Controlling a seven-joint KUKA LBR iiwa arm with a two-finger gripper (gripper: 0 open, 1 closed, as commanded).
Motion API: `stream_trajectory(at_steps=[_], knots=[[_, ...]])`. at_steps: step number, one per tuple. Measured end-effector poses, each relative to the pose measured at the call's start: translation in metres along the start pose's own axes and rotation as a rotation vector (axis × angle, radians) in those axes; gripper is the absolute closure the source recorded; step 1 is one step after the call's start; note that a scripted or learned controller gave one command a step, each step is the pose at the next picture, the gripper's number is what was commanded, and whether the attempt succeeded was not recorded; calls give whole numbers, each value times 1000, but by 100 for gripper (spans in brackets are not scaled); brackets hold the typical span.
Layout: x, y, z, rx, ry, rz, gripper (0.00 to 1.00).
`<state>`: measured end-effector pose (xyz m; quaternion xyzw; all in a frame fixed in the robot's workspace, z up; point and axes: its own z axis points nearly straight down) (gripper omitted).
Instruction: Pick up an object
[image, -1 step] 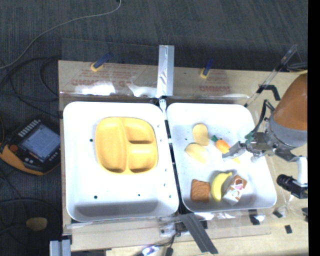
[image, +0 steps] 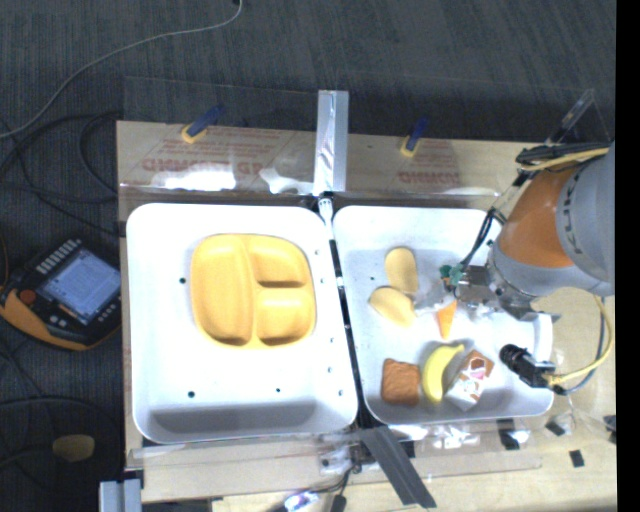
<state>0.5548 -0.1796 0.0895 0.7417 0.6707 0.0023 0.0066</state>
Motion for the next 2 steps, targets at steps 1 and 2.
stream_trajectory(at_steps=[1,2], knots=[[1,0,-9,0,4,-1,100],[57,-3,-114,15,5,-54,100]])
